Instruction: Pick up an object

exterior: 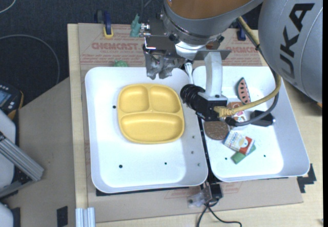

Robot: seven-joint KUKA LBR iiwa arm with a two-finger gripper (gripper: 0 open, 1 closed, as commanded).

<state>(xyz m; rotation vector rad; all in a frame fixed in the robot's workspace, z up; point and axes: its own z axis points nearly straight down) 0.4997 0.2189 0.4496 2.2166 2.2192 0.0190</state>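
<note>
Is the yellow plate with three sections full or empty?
Empty. The yellow plate lies flat in the left bin, and all three sections show only bare yellow.

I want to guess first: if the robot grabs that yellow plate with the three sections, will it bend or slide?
The yellow plate looks like moulded plastic, so probably stiff and light. It looks smooth and lies flat in the left bin, so it may slide and be hard to grip.

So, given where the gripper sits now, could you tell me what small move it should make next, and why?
Probably a short shift toward the yellow divided plate, then a descent. The gripper hangs over the far edge of the left bin, with bare white floor under it, and the plate lies just nearer the camera.
</note>
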